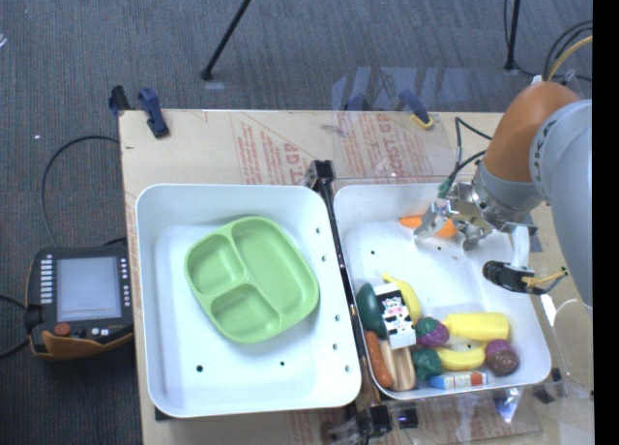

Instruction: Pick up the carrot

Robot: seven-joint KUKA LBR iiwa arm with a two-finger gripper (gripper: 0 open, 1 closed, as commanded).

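The carrot (426, 225) is small and orange, with its pointed tip to the left, in the back part of the right bin (358, 203). My gripper (451, 225) reaches in from the right and is shut on the carrot's thick end, with orange showing between the metal fingers (440, 211). The grey arm with its orange band (527, 133) rises behind it at the right.
The front of the right bin holds a pile of toy food: a banana (407, 293), a cow-print carton (392, 315), a green vegetable (368, 306), a yellow corn cob (476, 325) and purple grapes (432, 333). A green divided plate (251, 279) lies in the left bin (155, 240).
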